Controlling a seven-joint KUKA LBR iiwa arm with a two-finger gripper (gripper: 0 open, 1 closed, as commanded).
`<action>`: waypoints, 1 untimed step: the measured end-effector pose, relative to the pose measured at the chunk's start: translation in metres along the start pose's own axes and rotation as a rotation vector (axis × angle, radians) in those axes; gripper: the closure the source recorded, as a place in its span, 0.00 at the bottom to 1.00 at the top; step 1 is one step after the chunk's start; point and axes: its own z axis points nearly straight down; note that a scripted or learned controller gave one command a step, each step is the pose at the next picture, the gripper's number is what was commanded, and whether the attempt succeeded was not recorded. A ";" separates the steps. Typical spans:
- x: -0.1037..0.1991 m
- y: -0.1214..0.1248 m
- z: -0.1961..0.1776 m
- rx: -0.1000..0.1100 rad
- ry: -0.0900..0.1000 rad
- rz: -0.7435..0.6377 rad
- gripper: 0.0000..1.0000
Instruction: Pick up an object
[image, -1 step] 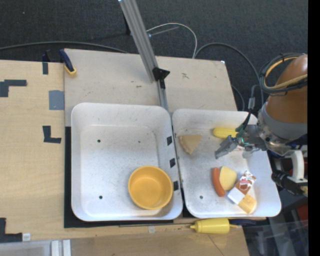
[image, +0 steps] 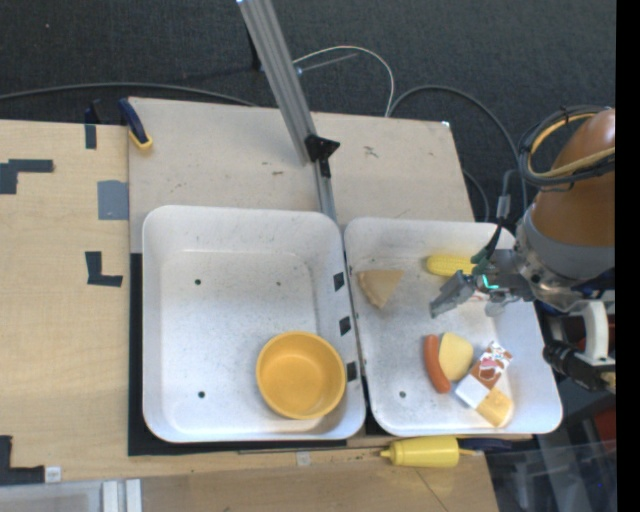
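The right bin (image: 400, 240) holds several small items. A tan wedge (image: 380, 287) lies near its left wall and a yellow banana-shaped piece (image: 448, 264) lies at the back. Toward the front are a red sausage (image: 434, 365), a pale yellow chunk (image: 457, 353), a red-and-white packet (image: 490, 364), a small white block (image: 468, 392) and an orange-yellow cube (image: 495, 408). My gripper (image: 467, 305) hangs over the right bin's middle, just in front of the banana-shaped piece and behind the yellow chunk. It is open, with nothing between its fingers.
The left bin (image: 180, 250) holds a yellow bowl (image: 300, 373) at its front right corner. A yellow bottle (image: 425, 452) lies on the bench just in front of the right bin. A grey pole (image: 285, 80) slants down to the divide between the bins.
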 end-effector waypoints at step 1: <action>0.009 -0.007 0.057 0.006 0.001 0.001 0.00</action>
